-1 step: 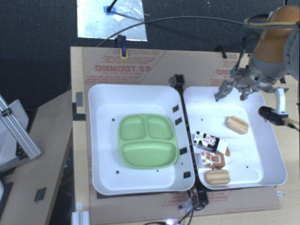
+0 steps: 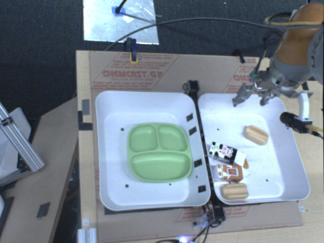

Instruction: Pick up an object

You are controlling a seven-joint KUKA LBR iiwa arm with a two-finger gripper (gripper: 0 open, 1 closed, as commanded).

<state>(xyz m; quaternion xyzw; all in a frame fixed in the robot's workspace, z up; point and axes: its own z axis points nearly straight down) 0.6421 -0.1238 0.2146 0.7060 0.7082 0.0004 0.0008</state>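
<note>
The claw [image 2: 251, 96] hangs spread and holding nothing above the right bin's [image 2: 298, 178] far edge, so the approach is in hand; next it must descend onto the bread roll [image 2: 256, 134] mid-bin.

Your arm [image 2: 298, 34] runs off the right edge, upper links cut; print on the black-and-white packet [image 2: 223, 152] too small to read; brown-and-white packet [image 2: 230, 172] partly tucked under it; metal frame [image 2: 17, 140] at left cropped by the edge.
</note>
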